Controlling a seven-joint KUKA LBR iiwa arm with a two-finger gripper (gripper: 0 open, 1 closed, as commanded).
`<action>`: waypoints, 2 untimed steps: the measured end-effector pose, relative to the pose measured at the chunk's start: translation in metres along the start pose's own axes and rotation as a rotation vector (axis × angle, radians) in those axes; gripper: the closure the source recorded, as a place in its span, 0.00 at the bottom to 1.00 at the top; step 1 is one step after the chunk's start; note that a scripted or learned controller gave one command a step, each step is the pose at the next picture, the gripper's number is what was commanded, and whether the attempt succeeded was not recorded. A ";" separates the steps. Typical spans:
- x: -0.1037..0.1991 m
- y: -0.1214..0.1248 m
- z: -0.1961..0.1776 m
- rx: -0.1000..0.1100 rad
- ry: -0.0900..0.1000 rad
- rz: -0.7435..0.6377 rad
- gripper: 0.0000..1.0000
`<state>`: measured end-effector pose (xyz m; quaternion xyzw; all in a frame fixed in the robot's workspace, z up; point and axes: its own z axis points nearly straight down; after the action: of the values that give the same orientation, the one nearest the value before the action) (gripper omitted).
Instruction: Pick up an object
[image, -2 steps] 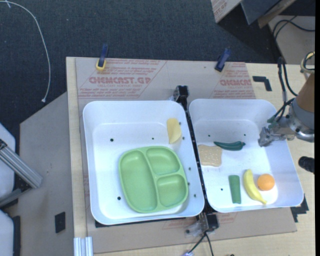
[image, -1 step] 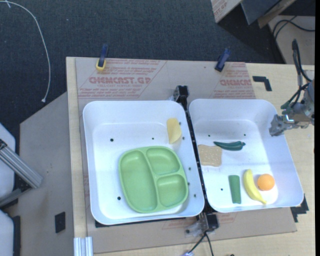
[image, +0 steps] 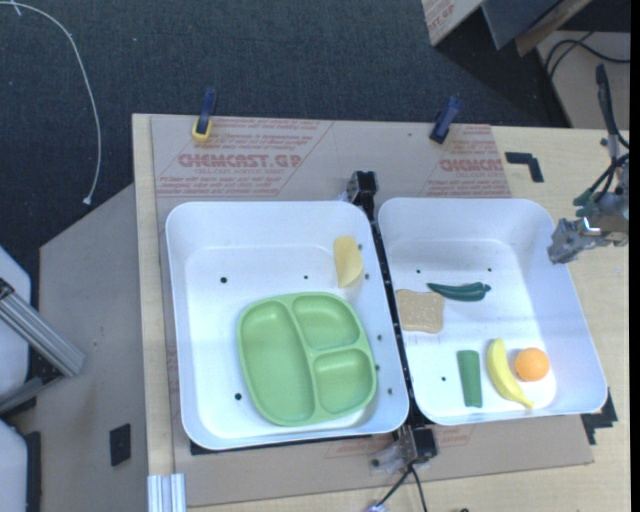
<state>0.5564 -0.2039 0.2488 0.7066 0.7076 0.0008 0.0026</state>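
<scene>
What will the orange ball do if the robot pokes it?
The orange ball looks round, so it would probably roll. It rests against the banana near the right bin's lower corner, so it likely wouldn't roll far that way. Its smooth, curved look suggests it might slip from a two-finger pinch. The end effector is at the bin's far rim.

There are two white bins, the left bin (image: 190, 300) at 9 o'clock and the right bin (image: 570, 310) at 3 o'clock. There is one green plate (image: 300, 355), one yellow slice (image: 347, 261), one green pepper (image: 460, 290), one bread slice (image: 420, 312), one green stick (image: 469, 378), one banana (image: 504, 375) and one orange (image: 531, 364).
</scene>
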 end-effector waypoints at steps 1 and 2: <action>0.057 0.009 -0.006 0.003 0.003 -0.004 1.00; 0.102 0.012 -0.009 0.005 0.004 0.000 1.00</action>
<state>0.5687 -0.1023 0.2581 0.7067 0.7076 0.0002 -0.0005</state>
